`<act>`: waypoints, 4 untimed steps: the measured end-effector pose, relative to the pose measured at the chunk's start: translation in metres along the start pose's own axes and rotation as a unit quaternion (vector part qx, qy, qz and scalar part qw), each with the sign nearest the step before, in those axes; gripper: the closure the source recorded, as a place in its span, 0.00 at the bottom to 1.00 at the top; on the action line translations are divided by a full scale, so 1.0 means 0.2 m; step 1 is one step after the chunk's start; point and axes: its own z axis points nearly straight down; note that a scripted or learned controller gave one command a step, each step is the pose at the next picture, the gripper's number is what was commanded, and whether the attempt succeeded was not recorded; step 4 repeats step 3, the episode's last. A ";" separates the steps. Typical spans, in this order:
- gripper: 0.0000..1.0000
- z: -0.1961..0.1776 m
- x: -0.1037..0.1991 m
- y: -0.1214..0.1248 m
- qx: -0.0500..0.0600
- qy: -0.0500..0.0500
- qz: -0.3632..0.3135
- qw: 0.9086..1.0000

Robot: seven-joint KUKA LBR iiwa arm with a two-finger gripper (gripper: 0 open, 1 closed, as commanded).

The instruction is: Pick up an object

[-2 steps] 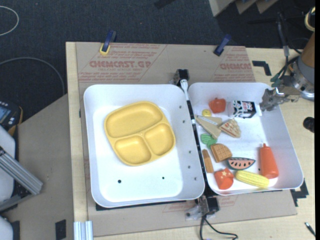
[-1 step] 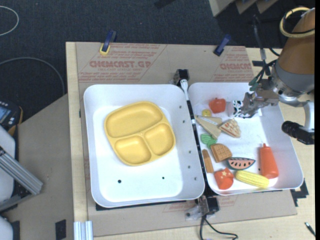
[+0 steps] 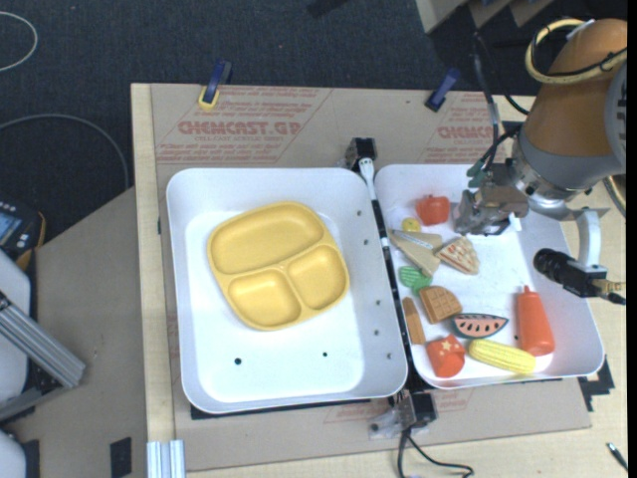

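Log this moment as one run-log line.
task: pick up an object | gripper: over right bin, beside pizza slice | held: nothing seen | left bin: yellow tray

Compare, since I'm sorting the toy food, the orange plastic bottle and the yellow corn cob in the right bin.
The orange plastic bottle lies pointing up-down in the view; the yellow corn cob lies nearly crosswise. The bottle is smooth with a narrow cap end; the cob is bumpy and blunt. Both lie near the right white bin's near corner, touching.
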 end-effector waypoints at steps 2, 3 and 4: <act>1.00 -0.06 0.51 -0.12 -0.001 0.001 -0.001 1.000; 1.00 0.02 0.46 -0.09 0.001 -0.001 0.002 1.000; 1.00 0.02 0.46 -0.09 0.001 -0.001 0.002 1.000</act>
